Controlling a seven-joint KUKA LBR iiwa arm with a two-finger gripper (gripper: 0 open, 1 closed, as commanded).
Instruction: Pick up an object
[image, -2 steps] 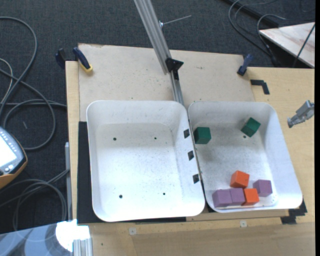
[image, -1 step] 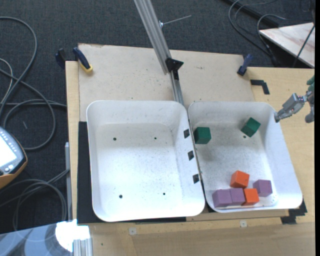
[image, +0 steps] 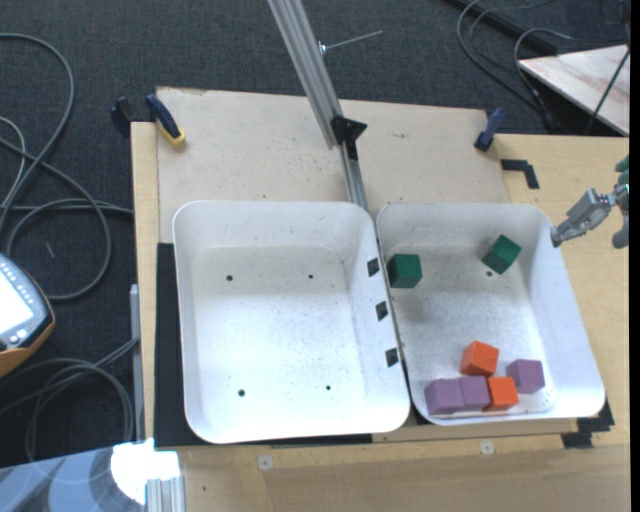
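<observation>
Bench (image: 260, 150) carries two white bins side by side: the left bin (image: 200, 300) and the right bin (image: 575, 330), the second holding two green cubes toward its far end, one (image: 404, 270) by the divider and one (image: 501, 254) nearer the right wall, plus a near-corner cluster of two orange cubes (image: 481, 358) (image: 502, 393) touching purple blocks (image: 458, 395) (image: 526, 375). Smallest in view, the gripper (image: 578, 222) hangs just outside the right bin's far right rim, carrying nothing, its spread too unclear to call. The green cube by the right wall lies closest, just left of and slightly nearer the camera than the claw, so it is probably the easiest pick.
</observation>
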